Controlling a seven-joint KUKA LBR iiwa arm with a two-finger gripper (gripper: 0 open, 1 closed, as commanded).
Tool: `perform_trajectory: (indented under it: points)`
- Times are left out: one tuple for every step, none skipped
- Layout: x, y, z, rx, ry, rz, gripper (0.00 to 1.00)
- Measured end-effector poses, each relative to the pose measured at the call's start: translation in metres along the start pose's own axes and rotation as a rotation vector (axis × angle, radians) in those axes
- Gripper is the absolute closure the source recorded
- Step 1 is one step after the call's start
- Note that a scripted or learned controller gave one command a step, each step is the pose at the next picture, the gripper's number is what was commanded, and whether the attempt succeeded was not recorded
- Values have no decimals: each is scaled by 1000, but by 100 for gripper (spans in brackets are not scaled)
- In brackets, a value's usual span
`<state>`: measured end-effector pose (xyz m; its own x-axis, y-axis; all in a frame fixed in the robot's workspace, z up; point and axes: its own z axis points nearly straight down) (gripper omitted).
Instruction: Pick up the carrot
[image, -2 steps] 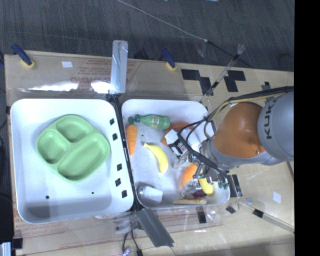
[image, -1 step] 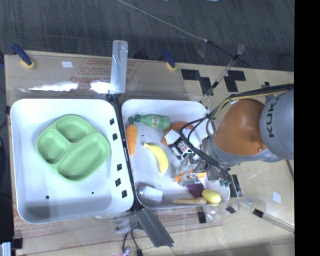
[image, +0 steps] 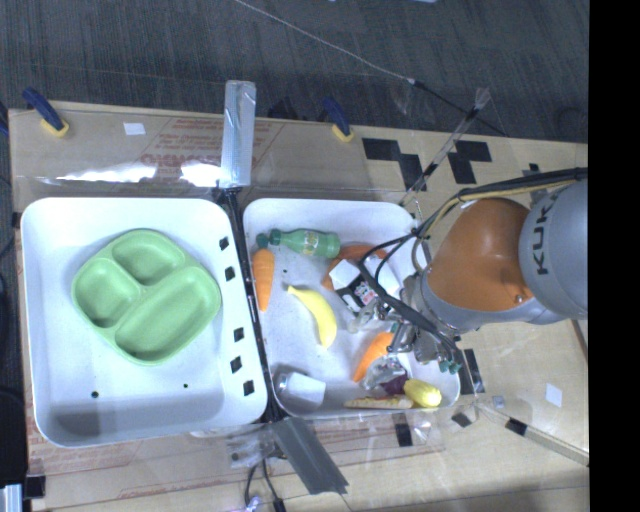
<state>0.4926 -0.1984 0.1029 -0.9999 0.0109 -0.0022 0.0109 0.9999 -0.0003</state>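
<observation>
Worktop (image: 120, 135): two white bins side by side.

Left bin (image: 60, 400): one green divided plate (image: 147, 295).

Right bin (image: 300, 215): carrot (image: 262, 277) lying along the left wall, well apart from the tool; green bottle (image: 300, 241) at the far edge; banana (image: 317, 312) near the middle; second orange piece (image: 372, 355) just beside the tool; lemon (image: 423, 394) at the near right corner.

Arm (image: 500, 262): reaching in from the right.

Tool (image: 398, 352): low over the near right part of the right bin; whether it is apart or together cannot be told.
</observation>
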Motion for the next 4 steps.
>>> perform_trajectory:
  points:
    - [2, -10, 9, -2, 1, 282, 0]
    - [-19, -6, 10, -1, -2, 519, 0]
    - [-20, -5, -1, 0, -3, 510, 100]
    - [16, 12, 12, 0, 5, 922, 100]
